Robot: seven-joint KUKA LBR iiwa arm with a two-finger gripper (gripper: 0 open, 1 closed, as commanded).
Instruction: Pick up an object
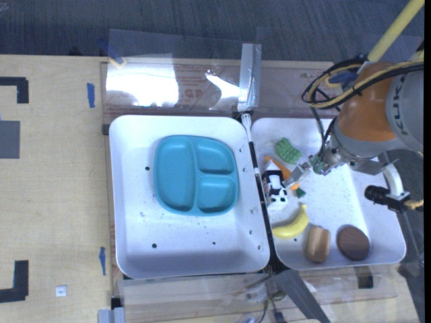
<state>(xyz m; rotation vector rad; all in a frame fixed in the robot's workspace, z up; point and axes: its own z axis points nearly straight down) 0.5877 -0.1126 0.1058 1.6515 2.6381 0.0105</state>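
The right bin [377, 247] holds several small items. A green leafy piece [287, 150] lies at its far left, with an orange carrot-like piece [275, 165] and a black-and-white toy [275, 187] below it. Toward the front are a yellow banana [291, 224], a tan bread-like piece [317, 243] and a dark brown rounded lump [353, 241]. My gripper [304, 169] hangs low over the bin's left part, just right of the orange piece and the toy. Nothing is visibly held in it.
The left bin [128, 200] holds a blue divided plate [196, 174]. A ridge [254, 180] separates the two bins. A clear plastic sheet [175, 79] stands behind the bins. Yellow and black cables [337, 79] loop over the orange wrist band [367, 110].
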